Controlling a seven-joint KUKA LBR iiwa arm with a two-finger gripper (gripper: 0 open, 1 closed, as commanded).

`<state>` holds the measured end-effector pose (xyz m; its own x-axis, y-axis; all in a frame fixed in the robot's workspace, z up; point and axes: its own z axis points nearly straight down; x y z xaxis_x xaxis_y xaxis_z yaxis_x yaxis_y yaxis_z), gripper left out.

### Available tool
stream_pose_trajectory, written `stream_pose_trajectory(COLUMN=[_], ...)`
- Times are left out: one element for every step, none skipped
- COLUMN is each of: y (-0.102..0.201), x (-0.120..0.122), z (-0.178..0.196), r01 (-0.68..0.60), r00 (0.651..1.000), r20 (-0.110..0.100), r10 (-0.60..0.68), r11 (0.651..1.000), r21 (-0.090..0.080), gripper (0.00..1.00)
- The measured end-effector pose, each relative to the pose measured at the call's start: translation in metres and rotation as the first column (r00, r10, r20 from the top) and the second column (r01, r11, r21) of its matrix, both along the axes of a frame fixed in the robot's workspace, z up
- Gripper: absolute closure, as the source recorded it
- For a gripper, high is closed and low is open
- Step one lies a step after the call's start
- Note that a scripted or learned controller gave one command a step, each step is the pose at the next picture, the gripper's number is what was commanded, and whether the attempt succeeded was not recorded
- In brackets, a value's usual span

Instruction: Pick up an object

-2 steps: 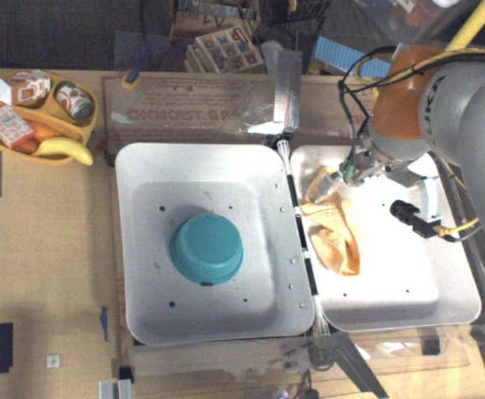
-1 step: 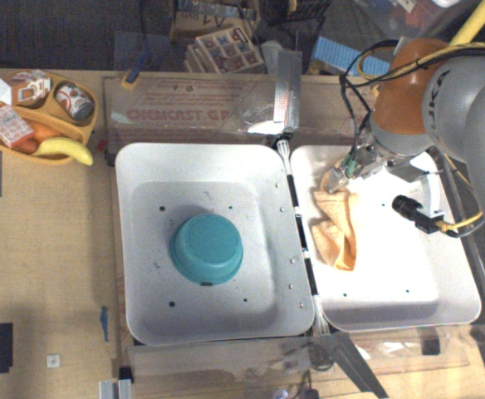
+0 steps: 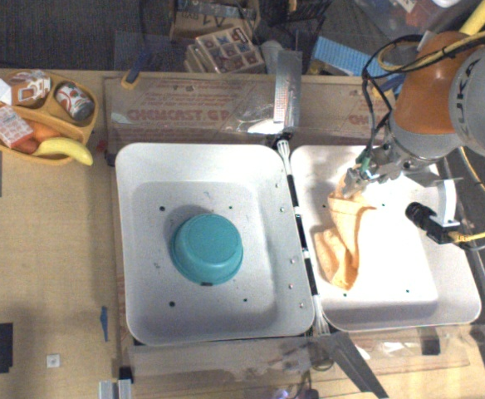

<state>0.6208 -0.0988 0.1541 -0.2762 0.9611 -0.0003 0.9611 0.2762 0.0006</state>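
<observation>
Right bin (image 3: 454, 302): orange cloth (image 3: 345, 241) crumpled along left wall, open floor rightward. Gripper (image 3: 364, 173) at cloth's top end, seemingly pinching it. Left bin (image 3: 139, 181): teal bowl (image 3: 208, 248) inverted, centred.

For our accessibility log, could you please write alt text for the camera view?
A grey and orange robot arm reaches from the right, its gripper at the top end of an orange cloth draped in the right bin. A teal bowl sits upside down in the left bin.

A soft, limp orange cloth (image 3: 345, 241) lies in a smooth white plastic bin (image 3: 450, 302); the teal bowl (image 3: 208, 248) looks matt plastic.
</observation>
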Motion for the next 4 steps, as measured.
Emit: stream_pose_trajectory(y=[0.022, 0.022, -0.036, -0.065], x=[0.026, 0.027, 0.046, 0.048], z=[0.086, 0.086, 0.003, 0.011], r01=[-0.233, -0.233, -0.204, -0.401], r00=[0.973, 0.972, 0.979, 0.916], r20=[0.005, 0.005, 0.001, 0.006], r10=[0.233, 0.233, 0.204, 0.401], r11=[0.973, 0.972, 0.979, 0.916], r21=[-0.003, -0.003, -0.002, -0.006], gripper=[1.00, 0.00, 0.00, 0.00])
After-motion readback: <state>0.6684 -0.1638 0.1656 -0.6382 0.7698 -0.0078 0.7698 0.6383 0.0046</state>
